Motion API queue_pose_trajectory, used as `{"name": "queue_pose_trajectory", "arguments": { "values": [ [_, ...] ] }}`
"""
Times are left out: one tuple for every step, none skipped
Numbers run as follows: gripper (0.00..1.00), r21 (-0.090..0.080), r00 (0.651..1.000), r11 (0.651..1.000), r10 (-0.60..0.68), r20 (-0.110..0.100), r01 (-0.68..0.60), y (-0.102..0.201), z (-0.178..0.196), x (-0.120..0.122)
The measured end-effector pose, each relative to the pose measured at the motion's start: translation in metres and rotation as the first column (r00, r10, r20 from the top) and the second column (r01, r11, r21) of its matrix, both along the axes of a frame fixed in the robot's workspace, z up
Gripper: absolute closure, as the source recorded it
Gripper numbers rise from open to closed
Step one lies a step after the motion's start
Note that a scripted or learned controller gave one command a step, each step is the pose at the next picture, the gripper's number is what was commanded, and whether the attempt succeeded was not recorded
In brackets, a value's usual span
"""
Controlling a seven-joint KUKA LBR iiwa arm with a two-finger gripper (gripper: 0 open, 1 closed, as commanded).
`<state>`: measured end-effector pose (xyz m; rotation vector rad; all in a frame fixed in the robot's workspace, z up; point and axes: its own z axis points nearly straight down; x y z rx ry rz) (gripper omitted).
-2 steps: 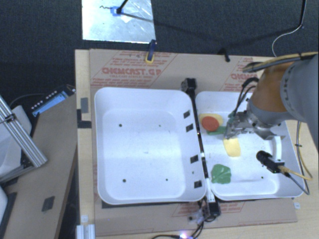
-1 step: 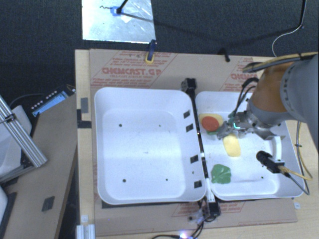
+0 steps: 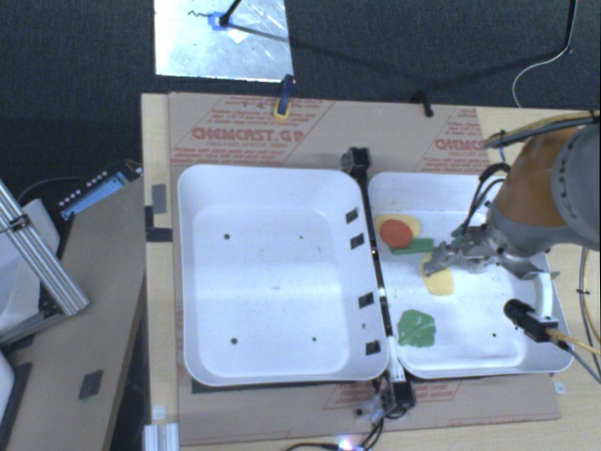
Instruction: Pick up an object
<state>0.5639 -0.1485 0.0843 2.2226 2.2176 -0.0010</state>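
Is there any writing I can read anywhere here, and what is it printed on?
"CHEMCAST GP": red print on the brown sheet under the white bins, readable at top left.
Same red print at top right: looks like the same word again, too cut off and blurred to be sure.
Small red lines beneath each logo: too small to read.
Device with lit buttons at left: markings too blurred.

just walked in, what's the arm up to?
The arm has reached into the right bin, its gripper low over a yellow piece. A red and orange piece, a green stick and a green leafy piece also lie there. I can't tell whether anything is gripped. The left bin sits alongside.
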Motion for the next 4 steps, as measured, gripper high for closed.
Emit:
{"name": "queue_pose_trajectory", "arguments": {
  "values": [
    [0.0, 0.001, 1.0, 1.0, 0.01, 0.006, -0.01, 0.027, 0.001, 0.054],
    [0.0, 0.003, 1.0, 1.0, 0.004, -0.004, -0.004, 0.044, 0.0, 0.002],
    [1.0, 0.001, 1.0, 1.0, 0.006, 0.003, -0.006, 0.043, 0.011, 0.006],
    [1.0, 0.0, 1.0, 1.0, 0.002, 0.005, -0.002, 0.026, 0.096, -0.023]
  ]
}}
